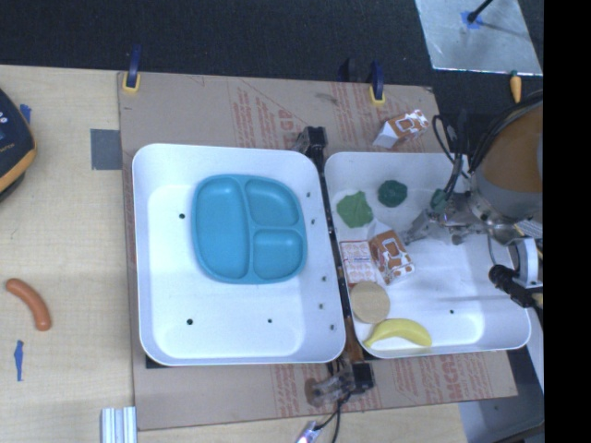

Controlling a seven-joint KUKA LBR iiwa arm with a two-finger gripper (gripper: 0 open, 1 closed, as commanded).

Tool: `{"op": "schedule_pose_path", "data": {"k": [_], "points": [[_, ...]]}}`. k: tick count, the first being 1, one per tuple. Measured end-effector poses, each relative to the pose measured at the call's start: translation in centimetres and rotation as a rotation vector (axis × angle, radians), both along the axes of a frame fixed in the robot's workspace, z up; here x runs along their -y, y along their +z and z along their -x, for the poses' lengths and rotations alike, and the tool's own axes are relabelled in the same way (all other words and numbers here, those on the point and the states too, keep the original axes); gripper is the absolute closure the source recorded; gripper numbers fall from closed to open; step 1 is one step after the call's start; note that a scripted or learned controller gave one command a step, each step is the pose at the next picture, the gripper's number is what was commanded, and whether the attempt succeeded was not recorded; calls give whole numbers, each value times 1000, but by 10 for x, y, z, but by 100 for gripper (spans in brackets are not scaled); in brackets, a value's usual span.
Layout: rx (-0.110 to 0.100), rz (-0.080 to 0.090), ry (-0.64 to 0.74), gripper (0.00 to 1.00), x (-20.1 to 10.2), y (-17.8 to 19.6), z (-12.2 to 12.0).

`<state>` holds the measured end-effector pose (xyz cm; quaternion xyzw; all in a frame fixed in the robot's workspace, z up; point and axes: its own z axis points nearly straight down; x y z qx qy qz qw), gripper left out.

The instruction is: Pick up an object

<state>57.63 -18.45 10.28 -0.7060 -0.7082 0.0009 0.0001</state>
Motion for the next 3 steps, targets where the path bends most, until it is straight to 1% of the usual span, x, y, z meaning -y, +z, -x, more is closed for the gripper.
{"op": "schedule_pose_path", "data": {"k": [1,2,3], "points": [[-1,-2,1,0,-37,-11,-61],[0,-2,3,0,-27,-10,-80],[-3,-2,3,0,-47,-11,-80]]}}
